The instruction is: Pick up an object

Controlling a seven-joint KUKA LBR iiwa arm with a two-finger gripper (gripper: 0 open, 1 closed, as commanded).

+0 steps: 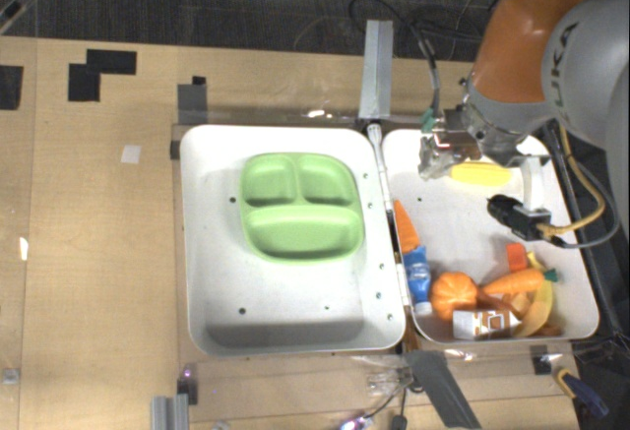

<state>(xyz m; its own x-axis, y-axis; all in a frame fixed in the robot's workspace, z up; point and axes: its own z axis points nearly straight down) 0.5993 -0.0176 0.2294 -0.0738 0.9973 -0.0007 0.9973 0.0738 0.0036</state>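
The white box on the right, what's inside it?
The right bin holds a yellow piece by the gripper, a blue-and-orange bottle, an orange and a banana. Things underneath that pile are hidden.

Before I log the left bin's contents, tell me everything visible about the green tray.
The green tray is a light green, plastic-looking plate with rounded corners and three compartments: two smaller ones at the far side, one wide one nearer. It lies flat, right side up, on the floor of the left white bin, toward its far half. Nothing sits in it.
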